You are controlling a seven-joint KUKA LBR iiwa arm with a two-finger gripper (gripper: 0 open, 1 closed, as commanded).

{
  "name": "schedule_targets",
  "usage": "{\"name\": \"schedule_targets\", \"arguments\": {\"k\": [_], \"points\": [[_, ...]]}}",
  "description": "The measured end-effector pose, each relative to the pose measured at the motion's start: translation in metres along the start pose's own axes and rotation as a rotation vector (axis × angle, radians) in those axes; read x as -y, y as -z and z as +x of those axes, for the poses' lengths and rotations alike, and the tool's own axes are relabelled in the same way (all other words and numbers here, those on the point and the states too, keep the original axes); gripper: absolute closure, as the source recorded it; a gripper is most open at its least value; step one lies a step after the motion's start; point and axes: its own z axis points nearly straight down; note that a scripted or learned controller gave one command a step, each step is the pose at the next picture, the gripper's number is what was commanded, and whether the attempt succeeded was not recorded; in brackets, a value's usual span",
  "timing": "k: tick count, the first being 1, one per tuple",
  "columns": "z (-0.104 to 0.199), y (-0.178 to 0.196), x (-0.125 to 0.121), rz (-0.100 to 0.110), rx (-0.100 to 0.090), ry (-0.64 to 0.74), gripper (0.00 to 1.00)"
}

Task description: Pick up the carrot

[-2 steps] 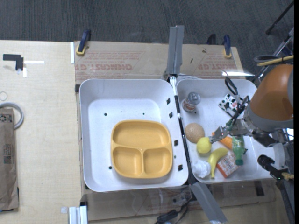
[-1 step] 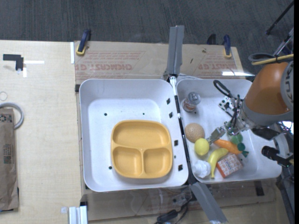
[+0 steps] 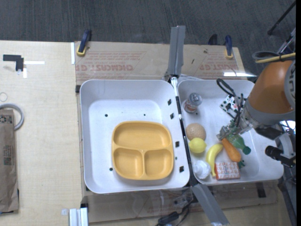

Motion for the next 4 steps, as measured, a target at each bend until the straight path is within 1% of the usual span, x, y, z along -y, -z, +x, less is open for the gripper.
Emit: {"name": "schedule_targets", "arguments": {"k": [1, 2, 3, 4], "points": [[0.000, 0.000, 0.000, 0.001, 0.000, 0.001, 0.00], [-0.001, 0.009, 0.000, -0.001, 0.001, -0.003, 1.00], [-0.001, 0.009, 0.000, 0.000, 0.001, -0.002, 0.00], [-0.005, 0.085, 0.022, 0.005, -0.004, 0.036, 0.00]]}}
